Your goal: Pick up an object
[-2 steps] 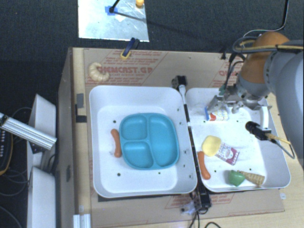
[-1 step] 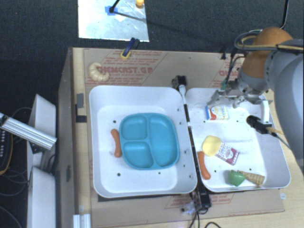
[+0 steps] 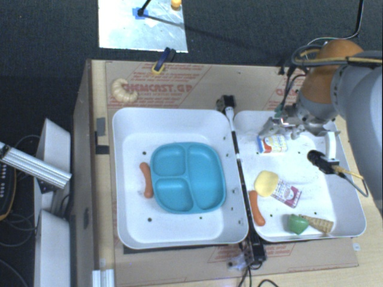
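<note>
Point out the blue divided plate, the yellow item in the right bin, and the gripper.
blue divided plate point(image 3: 187, 177), camera view, centre divider.
yellow item point(image 3: 266, 182), camera view, its middle.
gripper point(image 3: 276, 124), camera view, at its fingertips.

Gripper point(image 3: 280, 126) above small carton point(image 3: 272, 143)

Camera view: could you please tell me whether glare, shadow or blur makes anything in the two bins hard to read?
In the camera view, lighting is even and soft; the white right bin looks bright but not washed out. The gripper sits over the small carton, dark and slightly blurred, so its fingers are unclear. The blue tray and the sausage beside it read sharply.
</note>
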Available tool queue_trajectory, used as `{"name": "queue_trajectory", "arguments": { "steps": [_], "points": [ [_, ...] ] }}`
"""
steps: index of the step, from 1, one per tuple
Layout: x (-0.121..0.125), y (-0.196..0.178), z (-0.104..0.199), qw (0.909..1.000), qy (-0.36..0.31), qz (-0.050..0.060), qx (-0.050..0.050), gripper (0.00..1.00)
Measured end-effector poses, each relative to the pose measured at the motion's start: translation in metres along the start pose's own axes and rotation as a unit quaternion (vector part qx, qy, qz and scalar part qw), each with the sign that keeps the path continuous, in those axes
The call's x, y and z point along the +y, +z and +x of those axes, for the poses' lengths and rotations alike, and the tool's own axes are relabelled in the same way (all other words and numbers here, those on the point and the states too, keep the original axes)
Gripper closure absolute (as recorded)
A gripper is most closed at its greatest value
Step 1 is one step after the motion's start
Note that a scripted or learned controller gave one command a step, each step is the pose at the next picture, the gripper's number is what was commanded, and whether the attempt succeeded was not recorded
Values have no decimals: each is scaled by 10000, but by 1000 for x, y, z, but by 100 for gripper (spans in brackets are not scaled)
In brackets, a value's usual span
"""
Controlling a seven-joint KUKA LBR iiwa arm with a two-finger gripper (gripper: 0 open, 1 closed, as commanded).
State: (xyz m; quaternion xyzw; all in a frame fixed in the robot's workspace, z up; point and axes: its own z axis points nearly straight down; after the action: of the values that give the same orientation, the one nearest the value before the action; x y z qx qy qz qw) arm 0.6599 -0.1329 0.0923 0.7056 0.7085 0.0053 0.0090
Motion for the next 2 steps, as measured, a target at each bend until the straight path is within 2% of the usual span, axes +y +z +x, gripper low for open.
{"name": "queue_trajectory", "arguments": {
  "steps": [1, 2],
  "points": [
    [2, -13, -1, 10000, -20, -38, -24, 100],
    [2, -13, -1, 10000, -25, -35, -25, 0]
  ]
}}
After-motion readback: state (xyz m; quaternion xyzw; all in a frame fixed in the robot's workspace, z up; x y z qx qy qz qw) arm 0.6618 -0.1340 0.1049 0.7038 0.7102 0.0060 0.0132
